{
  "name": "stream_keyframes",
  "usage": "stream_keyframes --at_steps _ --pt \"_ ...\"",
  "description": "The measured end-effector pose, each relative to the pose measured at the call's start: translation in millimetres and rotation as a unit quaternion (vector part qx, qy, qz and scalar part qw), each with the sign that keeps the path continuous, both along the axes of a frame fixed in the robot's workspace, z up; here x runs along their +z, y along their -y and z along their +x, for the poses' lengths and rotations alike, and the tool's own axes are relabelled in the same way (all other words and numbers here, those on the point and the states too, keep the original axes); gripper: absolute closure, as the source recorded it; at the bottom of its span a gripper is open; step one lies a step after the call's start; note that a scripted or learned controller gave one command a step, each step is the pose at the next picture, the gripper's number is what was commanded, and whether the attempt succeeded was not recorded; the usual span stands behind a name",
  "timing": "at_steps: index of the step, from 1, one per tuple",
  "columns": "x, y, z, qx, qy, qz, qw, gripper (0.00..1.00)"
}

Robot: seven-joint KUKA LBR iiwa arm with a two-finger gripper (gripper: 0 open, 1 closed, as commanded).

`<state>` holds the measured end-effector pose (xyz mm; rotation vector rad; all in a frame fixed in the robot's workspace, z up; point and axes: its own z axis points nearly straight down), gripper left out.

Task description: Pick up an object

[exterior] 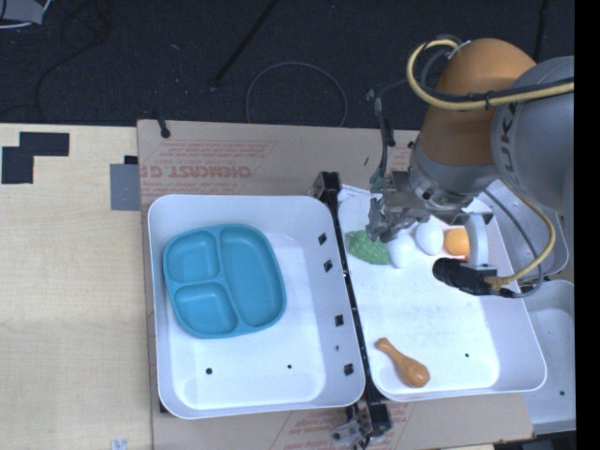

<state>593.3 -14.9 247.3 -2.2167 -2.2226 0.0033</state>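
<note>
My gripper (pixel 380 231) hangs low at the back left of the right bin (pixel 441 331), right over a green leafy toy (pixel 367 247) by the divider. Whether its tips touch the toy I cannot tell. Just right of the gripper lie two white egg-like pieces (pixel 427 238) and an orange piece (pixel 456 242), partly under the arm. A tan pear-shaped object (pixel 404 363) lies near the front of the right bin.
A blue three-compartment plate (pixel 223 279) lies in the left bin (pixel 244 382). A black cable part (pixel 469 277) of the arm hangs over the right bin's right side. Cardboard lies under both bins.
</note>
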Motion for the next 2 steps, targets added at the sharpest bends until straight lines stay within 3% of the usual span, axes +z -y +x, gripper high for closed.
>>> stream_keyframes --at_steps 2 --pt "-4 -98 22 0.0 0.001 0.0002 1.0 1.0"
